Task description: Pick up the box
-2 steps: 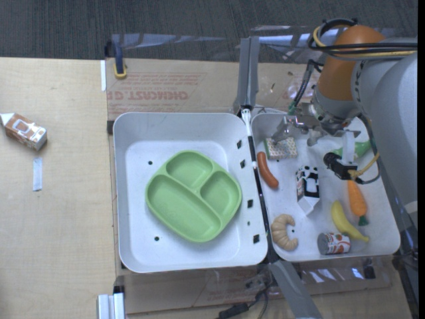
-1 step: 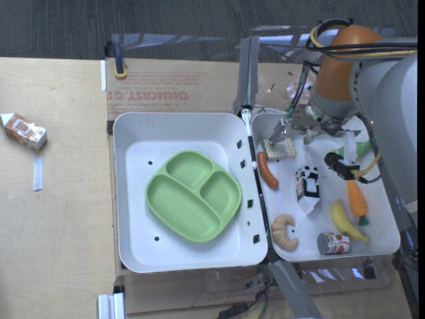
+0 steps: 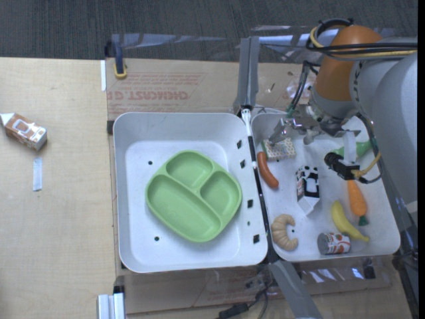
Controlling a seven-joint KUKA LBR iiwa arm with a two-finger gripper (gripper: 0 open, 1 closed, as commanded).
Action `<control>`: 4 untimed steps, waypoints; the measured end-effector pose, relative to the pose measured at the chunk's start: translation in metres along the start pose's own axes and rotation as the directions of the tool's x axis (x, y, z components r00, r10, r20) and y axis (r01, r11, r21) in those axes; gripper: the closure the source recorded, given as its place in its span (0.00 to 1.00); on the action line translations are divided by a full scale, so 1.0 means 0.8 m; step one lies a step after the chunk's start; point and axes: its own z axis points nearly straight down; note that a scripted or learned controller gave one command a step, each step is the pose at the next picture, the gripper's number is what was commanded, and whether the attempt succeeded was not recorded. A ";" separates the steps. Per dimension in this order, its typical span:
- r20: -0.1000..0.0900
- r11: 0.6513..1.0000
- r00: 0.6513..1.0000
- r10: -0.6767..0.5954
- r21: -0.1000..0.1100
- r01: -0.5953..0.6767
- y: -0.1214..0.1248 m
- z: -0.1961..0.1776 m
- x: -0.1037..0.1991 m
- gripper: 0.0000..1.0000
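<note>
Note the box [image 3: 308, 183]: black-and-white, lying flat mid-way in the right bin [image 3: 385, 244], between the sausage [image 3: 267, 170] and the carrot [image 3: 357, 199], free on top for a grasp from above. Your tool [image 3: 304, 123] sits at the bin's far end, above a small speckled block [image 3: 281, 149], apart from the box. Its state: cannot tell; wrist and cables clutter it. The arm cuts off the bin's right wall.
</note>
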 end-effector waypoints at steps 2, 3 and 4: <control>0.000 1.000 1.000 -0.001 -0.003 0.001 0.001 -0.013 0.000 0.00; -0.004 0.998 0.998 -0.062 0.001 0.062 0.000 0.000 -0.003 0.00; -0.003 0.998 0.998 -0.063 -0.004 0.063 0.002 -0.014 -0.003 1.00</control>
